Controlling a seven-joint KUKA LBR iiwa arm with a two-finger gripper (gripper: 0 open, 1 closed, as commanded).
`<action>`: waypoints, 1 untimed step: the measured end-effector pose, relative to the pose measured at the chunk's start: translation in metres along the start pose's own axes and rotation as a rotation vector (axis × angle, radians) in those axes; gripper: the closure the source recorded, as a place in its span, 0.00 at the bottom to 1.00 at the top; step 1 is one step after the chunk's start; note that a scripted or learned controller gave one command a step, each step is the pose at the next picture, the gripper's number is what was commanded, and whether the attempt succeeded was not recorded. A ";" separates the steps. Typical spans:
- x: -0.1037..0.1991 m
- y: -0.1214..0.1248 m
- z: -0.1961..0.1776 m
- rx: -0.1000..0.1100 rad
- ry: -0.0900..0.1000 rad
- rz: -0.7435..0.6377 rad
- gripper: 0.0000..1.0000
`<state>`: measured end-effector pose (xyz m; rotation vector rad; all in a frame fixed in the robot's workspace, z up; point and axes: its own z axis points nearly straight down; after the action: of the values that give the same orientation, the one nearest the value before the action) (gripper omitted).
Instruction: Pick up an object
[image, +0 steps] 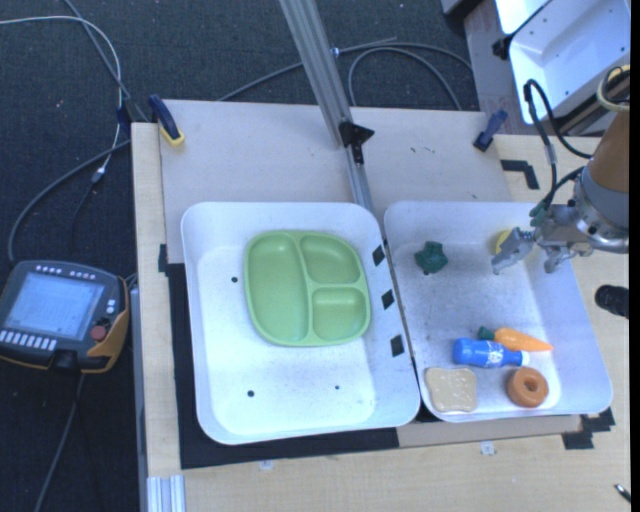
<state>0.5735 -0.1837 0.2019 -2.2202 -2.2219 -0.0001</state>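
Yellow object just beside pincer

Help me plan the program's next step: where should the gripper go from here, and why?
Probably a short move down and slightly left toward the yellow object. The gripper hangs at the right bin's upper right, fingers spread with nothing between them, and that object lies beside its left finger; the carrot, donut and bottle lie farther off.
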 end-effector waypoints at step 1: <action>-0.002 0.002 0.043 0.004 0.001 0.001 0.00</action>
<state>0.5757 -0.1861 0.1592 -2.2181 -2.2181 0.0033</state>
